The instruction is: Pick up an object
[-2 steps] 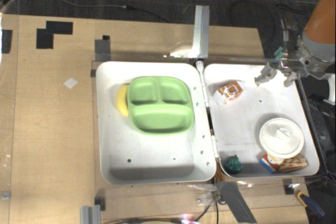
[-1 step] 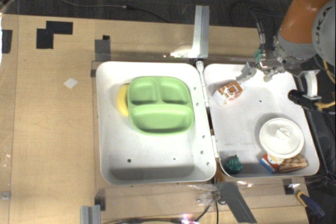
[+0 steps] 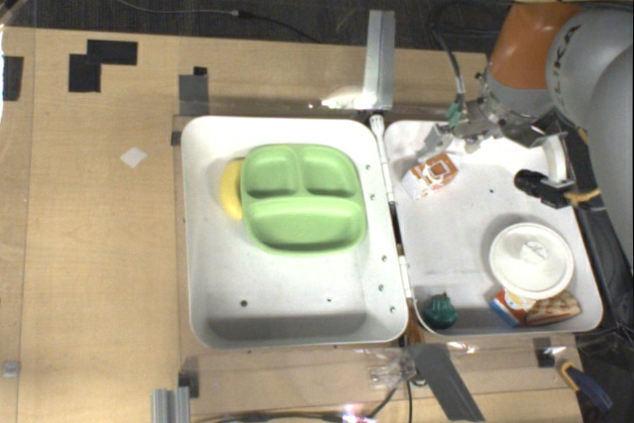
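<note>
Whether my jaws are released or clenched I cannot tell; my gripper hovers at the right bin's twelve o'clock edge. Just beside it, toward seven o'clock, lies an orange-and-white packet.

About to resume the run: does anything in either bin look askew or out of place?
One thing: in the left bin, the green divided plate lies on top of a yellow object, hiding most of it.

Robot lab — plywood bench (black markers), loose cables
</note>
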`<state>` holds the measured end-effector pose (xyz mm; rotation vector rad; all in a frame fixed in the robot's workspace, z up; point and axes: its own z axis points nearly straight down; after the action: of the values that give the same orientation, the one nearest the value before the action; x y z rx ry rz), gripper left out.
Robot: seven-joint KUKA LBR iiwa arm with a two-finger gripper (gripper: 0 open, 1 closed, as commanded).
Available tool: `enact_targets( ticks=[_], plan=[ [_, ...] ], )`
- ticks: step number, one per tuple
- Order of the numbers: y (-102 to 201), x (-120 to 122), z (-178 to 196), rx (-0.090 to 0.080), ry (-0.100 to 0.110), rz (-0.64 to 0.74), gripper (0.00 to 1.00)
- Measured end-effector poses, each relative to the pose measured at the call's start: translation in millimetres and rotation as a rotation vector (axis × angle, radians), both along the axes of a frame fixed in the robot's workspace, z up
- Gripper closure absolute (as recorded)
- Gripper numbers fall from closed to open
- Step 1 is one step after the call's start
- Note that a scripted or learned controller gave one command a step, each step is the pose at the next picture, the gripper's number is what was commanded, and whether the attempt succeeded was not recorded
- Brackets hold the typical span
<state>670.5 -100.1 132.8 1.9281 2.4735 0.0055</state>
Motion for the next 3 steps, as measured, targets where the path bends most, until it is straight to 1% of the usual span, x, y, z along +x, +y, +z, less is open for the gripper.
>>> enact_targets(
  ticks=[1,2,3],
  plan=[
    [7.7,-1.1,-19.1,-0.003,-0.026,0.086,0.0],
    [9.7,-9.5,-22.9,-0.01,-0.046,0.178,0.0],
    [9.4,-33.7,5.7,-0.003,-0.003,0.386,0.0]
  ],
)
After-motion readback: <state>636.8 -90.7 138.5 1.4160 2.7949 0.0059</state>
